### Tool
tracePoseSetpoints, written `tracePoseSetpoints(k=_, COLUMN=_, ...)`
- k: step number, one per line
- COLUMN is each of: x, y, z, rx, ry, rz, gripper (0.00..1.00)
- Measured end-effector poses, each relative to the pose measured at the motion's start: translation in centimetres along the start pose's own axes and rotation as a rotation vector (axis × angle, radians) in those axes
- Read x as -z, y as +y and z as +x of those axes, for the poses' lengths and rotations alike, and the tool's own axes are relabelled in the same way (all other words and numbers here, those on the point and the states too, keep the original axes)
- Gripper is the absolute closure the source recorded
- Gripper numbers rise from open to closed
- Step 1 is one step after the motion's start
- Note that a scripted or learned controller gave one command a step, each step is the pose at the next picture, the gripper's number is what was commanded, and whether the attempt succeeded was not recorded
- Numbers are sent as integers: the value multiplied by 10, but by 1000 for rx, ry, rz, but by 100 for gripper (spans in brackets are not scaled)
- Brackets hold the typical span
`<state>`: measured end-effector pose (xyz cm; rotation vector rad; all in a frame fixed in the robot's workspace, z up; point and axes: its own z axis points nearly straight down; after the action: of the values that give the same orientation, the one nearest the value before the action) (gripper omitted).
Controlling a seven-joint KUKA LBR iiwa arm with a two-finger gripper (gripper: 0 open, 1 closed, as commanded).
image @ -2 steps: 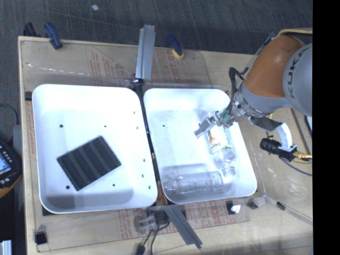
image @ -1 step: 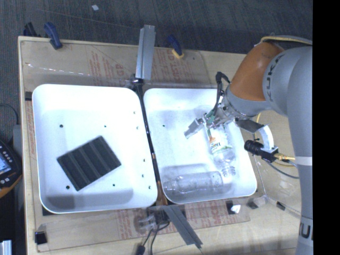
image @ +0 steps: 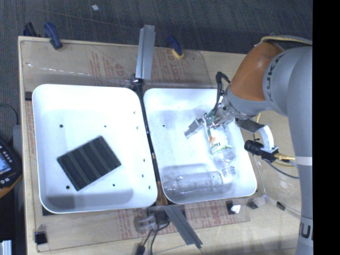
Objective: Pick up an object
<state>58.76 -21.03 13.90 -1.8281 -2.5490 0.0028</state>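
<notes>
Your arm (image: 289,68) is smooth grey with a wide orange band (image: 254,73), dark lettering on its casing, and a black cable (image: 219,84) looping near the wrist.

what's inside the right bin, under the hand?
Right bin holds two clear plastic bottles: one lying along the near wall, one running from under the hand toward it. The arm covers that bottle's upper end and the bin's far right corner.

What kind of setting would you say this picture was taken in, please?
Most likely a robotics lab's grasping test bench: a grey arm reaches over two white bins, clear plastic bottles lie in the right bin, and blue clamps hold the board.
</notes>
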Motion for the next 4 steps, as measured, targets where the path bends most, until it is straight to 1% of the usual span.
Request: tracePoseSetpoints(k=4, x=0, y=0, z=0, rx=0, ry=-1, rz=-1, gripper=0)
